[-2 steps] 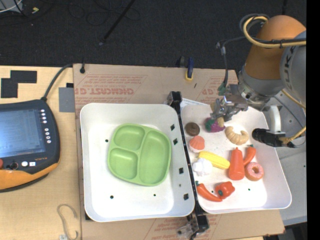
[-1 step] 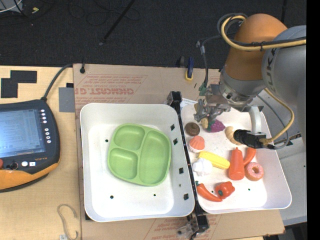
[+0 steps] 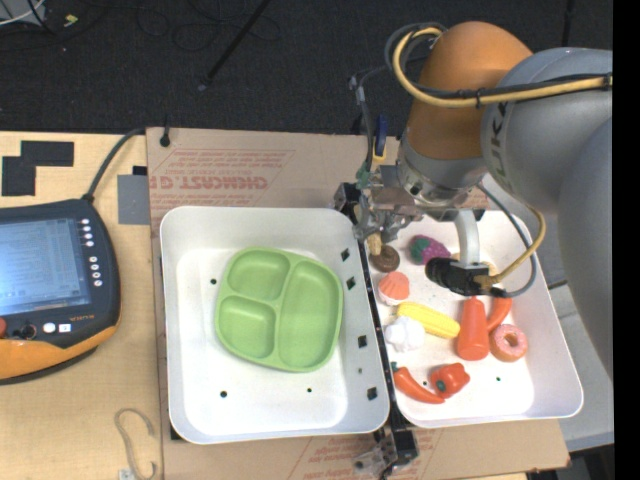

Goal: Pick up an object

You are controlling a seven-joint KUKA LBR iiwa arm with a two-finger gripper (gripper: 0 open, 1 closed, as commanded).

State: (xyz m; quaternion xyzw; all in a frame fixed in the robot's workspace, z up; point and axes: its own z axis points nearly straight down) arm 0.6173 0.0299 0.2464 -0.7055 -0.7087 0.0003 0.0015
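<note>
Jaws hung over the far left corner of the right bin point(image 3: 545, 393), just beside one brown round toy point(image 3: 385, 259); whether they were spread or pressed together could not be told. That bin also held one magenta vegetable point(image 3: 428, 247), one peach-coloured ball point(image 3: 394, 287), one yellow corn cob point(image 3: 429, 318), one white piece point(image 3: 405, 336), one carrot point(image 3: 472, 330), one pink doughnut point(image 3: 510, 343), one red chili point(image 3: 415, 387) and one small red pepper point(image 3: 451, 377). The left bin point(image 3: 200, 393) held one green divided plate point(image 3: 279, 308).
</note>
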